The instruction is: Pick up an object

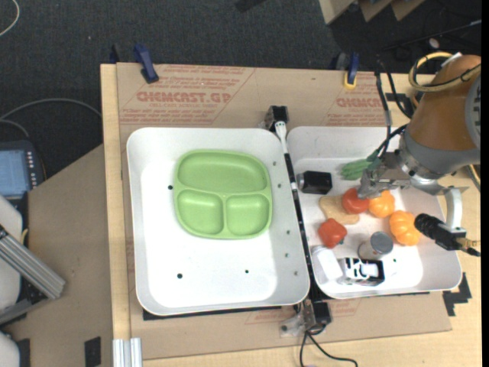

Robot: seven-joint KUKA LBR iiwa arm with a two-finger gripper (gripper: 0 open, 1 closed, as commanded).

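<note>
Printed in red on the brown board (229, 90) covering the tabletop, upper centre of the frame, just above the left bin: "CHEMCAST G P", with lines of smaller red print above and below, too fine to read. Repeated at upper right, above the right bin: "CHEMCAST" again, its end cut off by black cables. Near the lower right of the frame, inside the right bin, black marks on a white packet (359, 270), too blurred to make out. At far left, a glowing blue screen (14, 170), nothing legible on it.
</note>
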